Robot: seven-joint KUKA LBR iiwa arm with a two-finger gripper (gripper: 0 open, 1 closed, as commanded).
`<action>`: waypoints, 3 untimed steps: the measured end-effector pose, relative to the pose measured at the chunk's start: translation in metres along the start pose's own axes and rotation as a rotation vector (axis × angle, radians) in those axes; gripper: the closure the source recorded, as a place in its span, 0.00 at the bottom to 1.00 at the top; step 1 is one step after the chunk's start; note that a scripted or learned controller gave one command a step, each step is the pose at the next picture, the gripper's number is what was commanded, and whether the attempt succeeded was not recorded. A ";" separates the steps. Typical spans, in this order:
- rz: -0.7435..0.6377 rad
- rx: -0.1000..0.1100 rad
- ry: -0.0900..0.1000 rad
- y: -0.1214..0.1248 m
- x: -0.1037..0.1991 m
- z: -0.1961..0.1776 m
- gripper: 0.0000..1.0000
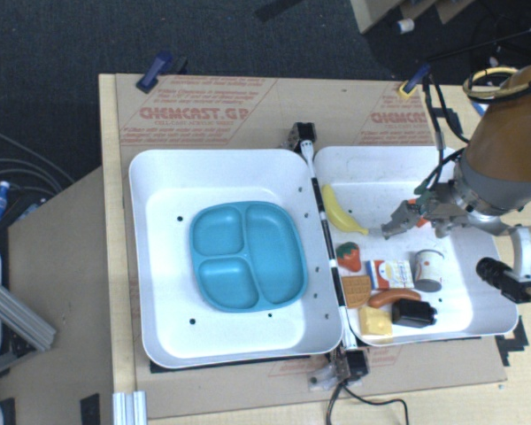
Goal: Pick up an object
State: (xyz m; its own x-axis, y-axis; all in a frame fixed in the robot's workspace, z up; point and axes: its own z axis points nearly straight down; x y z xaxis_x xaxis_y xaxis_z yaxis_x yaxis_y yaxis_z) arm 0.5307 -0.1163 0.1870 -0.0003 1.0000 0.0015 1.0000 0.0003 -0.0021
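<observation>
two white bins — one blue plate, one banana

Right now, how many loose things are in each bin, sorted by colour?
Blue: 1, plate, left bin
Yellow: 2, banana, sponge
Red: 2, tomato, sausage
Tan: 1, cracker
Silver: 1, can
Black: 1, block
White-and-red: 1, packet
Total: 9
</observation>
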 end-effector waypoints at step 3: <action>0.000 -0.005 -0.002 0.093 0.025 0.092 1.00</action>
State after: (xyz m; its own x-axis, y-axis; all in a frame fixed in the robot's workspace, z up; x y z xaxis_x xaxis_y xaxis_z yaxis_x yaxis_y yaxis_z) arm 0.6231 -0.0912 0.0953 -0.0004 1.0000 -0.0008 1.0000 0.0004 0.0033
